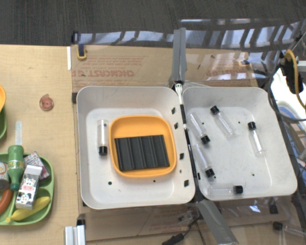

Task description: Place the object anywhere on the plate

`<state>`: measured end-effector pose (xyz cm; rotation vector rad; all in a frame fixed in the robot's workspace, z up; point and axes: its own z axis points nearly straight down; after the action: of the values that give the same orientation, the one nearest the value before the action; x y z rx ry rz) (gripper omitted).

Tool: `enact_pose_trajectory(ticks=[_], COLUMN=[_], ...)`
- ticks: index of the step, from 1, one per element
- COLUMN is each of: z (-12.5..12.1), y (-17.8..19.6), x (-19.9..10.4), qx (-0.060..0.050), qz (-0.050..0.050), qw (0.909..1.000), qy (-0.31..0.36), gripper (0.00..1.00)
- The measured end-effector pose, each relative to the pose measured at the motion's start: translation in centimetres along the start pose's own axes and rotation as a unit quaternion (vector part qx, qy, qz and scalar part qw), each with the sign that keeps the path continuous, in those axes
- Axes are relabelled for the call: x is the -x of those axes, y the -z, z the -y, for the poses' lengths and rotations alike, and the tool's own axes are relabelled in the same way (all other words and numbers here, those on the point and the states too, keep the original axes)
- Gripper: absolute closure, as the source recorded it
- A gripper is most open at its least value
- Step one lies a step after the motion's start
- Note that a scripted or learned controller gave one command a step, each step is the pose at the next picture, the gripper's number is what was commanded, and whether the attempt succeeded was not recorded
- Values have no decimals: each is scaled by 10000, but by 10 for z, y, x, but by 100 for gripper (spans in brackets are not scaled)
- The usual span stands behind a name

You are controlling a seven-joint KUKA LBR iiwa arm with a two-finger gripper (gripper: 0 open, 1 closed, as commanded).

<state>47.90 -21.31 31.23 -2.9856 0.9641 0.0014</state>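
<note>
**Orange plate and clear tubes sitting in two white bins**

An orange plate (142, 125) is lying in the left bin (92, 188), carrying a black ribbed block (142, 152). One clear tube with a black cap (102, 137) is lying upright just left of the plate, off it. Five more capped tubes (222, 120) are lying scattered in the right bin (275, 177). Toy food is sitting in a green tray (46, 200) well to the left. The gripper's state cannot be told here.

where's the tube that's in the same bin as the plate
In the camera view, the tube lies in the left bin, just left of the orange plate, black cap toward the camera.
</note>
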Motion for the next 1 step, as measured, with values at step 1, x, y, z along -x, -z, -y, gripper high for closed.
enact_pose_trajectory(ticks=[1], z=[8], y=[-14], x=[-23], qx=[-9], qz=[3], qw=[9836], qy=[1801], gripper=[0])
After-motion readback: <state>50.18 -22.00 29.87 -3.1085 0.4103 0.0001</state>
